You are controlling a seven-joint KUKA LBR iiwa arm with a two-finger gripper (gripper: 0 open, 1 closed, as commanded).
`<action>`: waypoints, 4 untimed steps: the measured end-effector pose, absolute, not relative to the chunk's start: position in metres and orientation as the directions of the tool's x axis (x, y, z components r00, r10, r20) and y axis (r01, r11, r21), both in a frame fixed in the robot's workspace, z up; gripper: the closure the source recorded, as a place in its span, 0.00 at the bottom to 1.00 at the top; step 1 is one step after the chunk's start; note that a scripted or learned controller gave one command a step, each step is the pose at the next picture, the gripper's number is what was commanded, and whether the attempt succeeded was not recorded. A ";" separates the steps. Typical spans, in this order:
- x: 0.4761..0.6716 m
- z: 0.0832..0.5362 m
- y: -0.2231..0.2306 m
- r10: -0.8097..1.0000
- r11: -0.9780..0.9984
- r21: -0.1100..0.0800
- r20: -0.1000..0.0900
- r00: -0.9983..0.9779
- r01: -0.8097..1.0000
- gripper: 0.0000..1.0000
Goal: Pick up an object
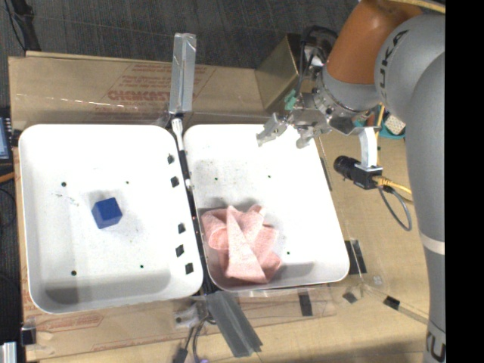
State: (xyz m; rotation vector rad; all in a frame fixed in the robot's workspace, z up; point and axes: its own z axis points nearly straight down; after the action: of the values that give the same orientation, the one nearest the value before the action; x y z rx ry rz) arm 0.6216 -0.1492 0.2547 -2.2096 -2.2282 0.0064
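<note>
The gripper (289,132) hangs over the far edge of the right bin (302,203), its two fingers (270,131) spread apart with nothing between them. A crumpled pink cloth (240,242) lies in that bin near its front edge, toward the front left corner, well apart from the gripper. A small blue cube (107,212) sits in the left bin (45,203), left of its middle. The arm (378,48) reaches in over the bench's far right corner.
</note>
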 end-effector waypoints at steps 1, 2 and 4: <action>0.622 0.255 -0.149 1.000 0.008 -0.005 0.000 -0.008 1.000 0.00; 0.646 0.297 -0.142 1.000 0.019 -0.002 0.000 -0.019 1.000 0.00; 0.530 0.091 -0.146 1.000 -0.024 -0.004 0.001 0.024 1.000 0.00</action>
State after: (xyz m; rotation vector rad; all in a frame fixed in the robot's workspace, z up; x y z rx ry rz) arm 0.5297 -0.1459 0.0914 -2.2447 -2.1923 0.0031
